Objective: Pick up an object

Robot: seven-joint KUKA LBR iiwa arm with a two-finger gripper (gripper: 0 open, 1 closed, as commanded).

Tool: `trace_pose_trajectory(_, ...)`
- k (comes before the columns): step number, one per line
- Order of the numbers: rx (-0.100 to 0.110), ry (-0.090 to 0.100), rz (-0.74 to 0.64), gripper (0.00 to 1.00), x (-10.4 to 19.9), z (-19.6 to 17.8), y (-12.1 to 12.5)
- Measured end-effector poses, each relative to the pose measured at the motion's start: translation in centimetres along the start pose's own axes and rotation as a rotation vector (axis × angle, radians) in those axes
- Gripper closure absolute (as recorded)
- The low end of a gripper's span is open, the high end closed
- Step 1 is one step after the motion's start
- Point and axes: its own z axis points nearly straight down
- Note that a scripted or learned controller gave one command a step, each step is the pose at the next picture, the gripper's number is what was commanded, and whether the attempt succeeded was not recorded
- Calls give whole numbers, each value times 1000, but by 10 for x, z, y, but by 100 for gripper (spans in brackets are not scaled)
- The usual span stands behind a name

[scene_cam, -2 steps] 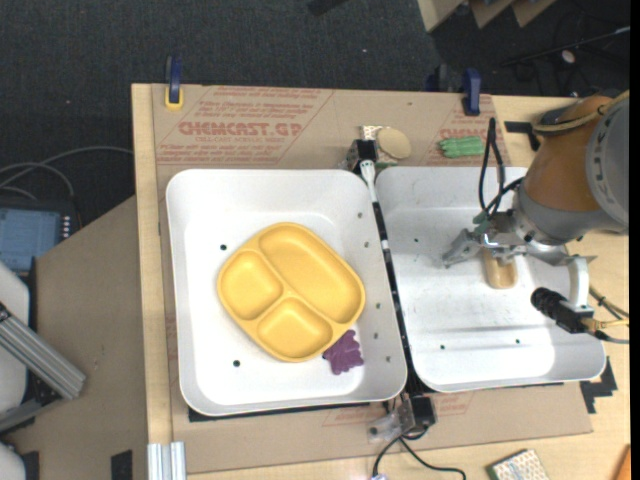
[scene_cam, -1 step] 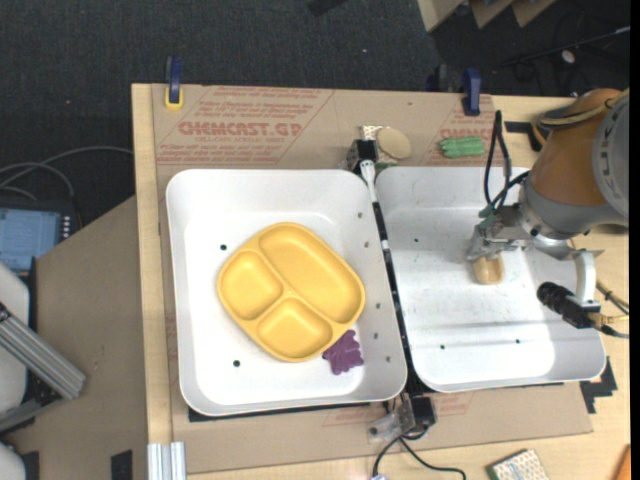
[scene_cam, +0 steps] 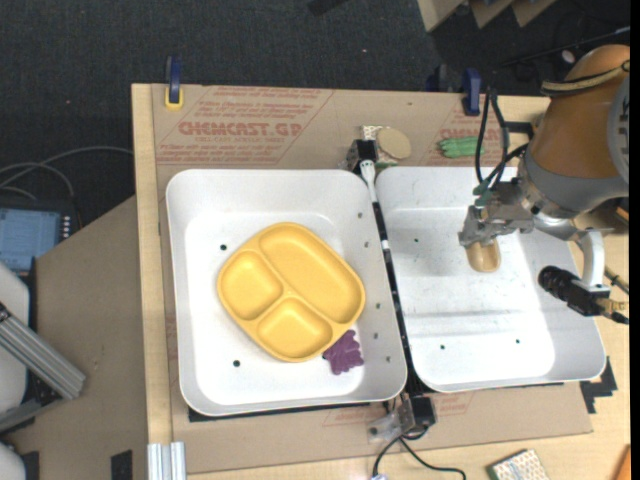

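Observation:
A small tan rounded object [scene_cam: 485, 258] lies in the right white bin [scene_cam: 500, 348], in its upper middle. My gripper [scene_cam: 483, 234] hangs directly over it, so close that its lower end overlaps the object's top edge. In the left white bin [scene_cam: 195, 298] rests a yellow divided plate [scene_cam: 290, 290], with a small purple object [scene_cam: 343, 352] on the bin floor by the plate's lower right corner.
Behind the bins, a green item [scene_cam: 458, 148] and a tan disc [scene_cam: 395, 145] lie on the wooden bench. A black fitting [scene_cam: 570, 290] on the arm sticks out over the right bin's right side. The ridge between the bins [scene_cam: 385, 258] runs just left of the gripper.

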Motion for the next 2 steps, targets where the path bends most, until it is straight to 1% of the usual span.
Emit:
trace_pose_trajectory(1,0,-1,1,100,38,-40,34)
trace_pose_trajectory(2,12,3,0,100,105,-56,-11)
